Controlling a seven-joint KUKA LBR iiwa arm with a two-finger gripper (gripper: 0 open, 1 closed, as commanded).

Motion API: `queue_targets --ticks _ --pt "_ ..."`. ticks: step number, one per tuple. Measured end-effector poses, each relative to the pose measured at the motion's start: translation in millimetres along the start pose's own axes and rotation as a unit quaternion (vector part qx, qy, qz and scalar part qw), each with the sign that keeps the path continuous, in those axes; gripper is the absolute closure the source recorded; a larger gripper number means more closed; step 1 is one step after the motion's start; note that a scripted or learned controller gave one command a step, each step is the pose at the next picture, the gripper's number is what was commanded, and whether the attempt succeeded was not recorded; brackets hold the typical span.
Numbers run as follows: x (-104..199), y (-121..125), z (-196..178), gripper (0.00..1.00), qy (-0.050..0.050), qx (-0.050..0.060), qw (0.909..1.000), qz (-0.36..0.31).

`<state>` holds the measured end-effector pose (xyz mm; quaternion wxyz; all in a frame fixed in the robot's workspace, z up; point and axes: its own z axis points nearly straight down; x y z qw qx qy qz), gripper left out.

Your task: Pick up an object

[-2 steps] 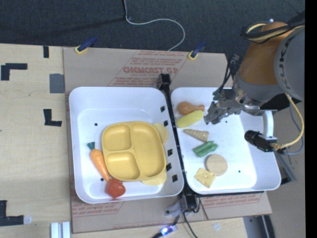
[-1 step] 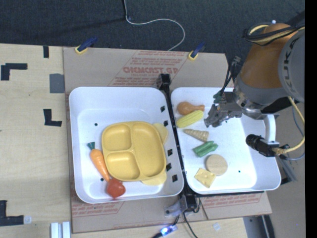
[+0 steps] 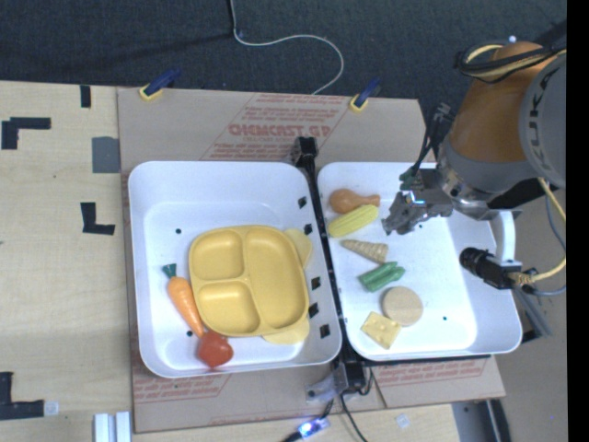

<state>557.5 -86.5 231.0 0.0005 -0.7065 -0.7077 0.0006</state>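
Observation:
The right bin (image 3: 479,331) holds toy foods: a drumstick (image 3: 352,200), a yellow corn cob (image 3: 354,220), a cream cone (image 3: 365,249), a green pod (image 3: 380,275), a round tan cookie (image 3: 402,305) and a cheese wedge (image 3: 380,329). My gripper (image 3: 401,215) hangs over the bin's upper middle, just right of the corn cob and drumstick. Nothing is visible between its dark fingers.
The left bin (image 3: 152,210) carries a yellow divided plate (image 3: 248,279), an orange carrot (image 3: 185,304) and a red tomato-like piece (image 3: 214,350). The arm's grey body with orange band (image 3: 502,118) covers the right bin's far right corner. A white cable (image 3: 285,40) loops behind the bins.

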Motion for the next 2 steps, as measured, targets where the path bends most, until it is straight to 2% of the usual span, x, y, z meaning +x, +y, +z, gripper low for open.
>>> queue_targets --ticks 2 --pt "-4.9 1.6 8.8 1.00 0.000 0.000 1.0000 0.000"
